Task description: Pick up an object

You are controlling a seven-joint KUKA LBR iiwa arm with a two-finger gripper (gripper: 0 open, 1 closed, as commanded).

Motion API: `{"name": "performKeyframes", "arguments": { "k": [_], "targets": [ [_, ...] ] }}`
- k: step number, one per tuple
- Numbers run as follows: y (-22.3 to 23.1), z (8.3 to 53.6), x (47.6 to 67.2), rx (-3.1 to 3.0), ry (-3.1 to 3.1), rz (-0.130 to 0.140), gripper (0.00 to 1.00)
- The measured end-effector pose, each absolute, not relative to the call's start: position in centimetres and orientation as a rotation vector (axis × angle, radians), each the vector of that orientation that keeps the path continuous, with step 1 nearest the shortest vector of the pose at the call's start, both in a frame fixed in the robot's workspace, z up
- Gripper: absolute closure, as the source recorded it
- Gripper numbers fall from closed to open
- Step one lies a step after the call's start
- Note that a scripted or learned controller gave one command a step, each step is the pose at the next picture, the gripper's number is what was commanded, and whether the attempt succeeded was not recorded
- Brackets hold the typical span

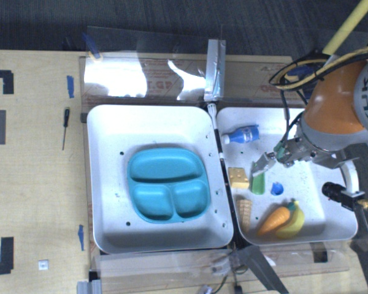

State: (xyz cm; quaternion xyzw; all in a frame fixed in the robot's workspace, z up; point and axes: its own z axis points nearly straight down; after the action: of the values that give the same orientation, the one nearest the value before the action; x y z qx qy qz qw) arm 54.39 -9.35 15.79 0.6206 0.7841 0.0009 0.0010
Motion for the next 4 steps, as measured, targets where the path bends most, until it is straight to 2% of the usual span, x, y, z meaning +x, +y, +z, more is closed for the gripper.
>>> {"name": "performKeyframes", "arguments": {
  "k": [1,2,3,4],
  "targets": [
    [-10.0,28.7,56.2,1.762,2.586,0.009,0.00],
    [-5.5,18.0,53.2,1.569,2.732,-0.005,0.00],
    [-11.1,8.8,55.5,1.002,2.968,0.003,0.00],
    [-10.5,8.8,48.2,1.375,2.814,0.006,0.00]
  ]
}}
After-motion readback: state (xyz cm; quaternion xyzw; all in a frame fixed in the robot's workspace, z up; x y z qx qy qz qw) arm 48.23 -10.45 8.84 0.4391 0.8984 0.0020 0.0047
